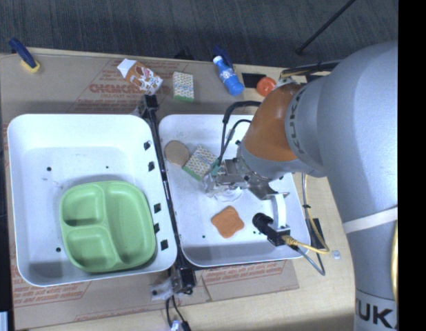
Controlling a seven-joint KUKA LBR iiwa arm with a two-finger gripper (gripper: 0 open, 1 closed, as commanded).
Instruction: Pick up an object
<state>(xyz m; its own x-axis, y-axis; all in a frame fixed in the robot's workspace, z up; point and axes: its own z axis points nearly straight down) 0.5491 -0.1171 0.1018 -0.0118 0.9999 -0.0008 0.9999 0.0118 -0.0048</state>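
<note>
Near edge of the right bin (199, 257): orange piece (228, 222) lies flat, free. Just beyond it the pincer (222, 182) is low over a clear, glassy thing, too blurred to name; spread or pinching, cannot tell. Step looks like reach/descent. Next: close, lift straight. Farther: patterned packet (198, 162), tan disc (176, 151).

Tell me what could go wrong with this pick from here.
The tool sits low in the right bin, close to the patterned sponge, the tan disc and the orange piece, so it might nudge one away or catch two. The sponge also partly overlaps the disc, which could spoil a clean grab. The loose cable by the bin's rim might snag.
</note>
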